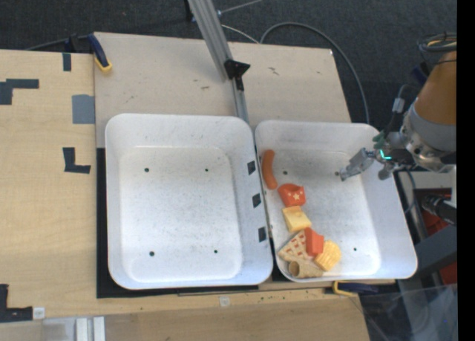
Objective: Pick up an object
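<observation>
The arm reaches in from the right, its gripper [364, 165] angled down-left

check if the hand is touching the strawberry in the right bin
Apart. The camera view shows the hand near the right bin's far right side, with bare white floor between it and the strawberry.

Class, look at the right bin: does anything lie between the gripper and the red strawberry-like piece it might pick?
Nothing visible does. The gripper hangs over the right bin near its right side, and bare white floor lies between it and the red piece. The orange sausage and yellow block sit beside that piece, not in the path.
</observation>
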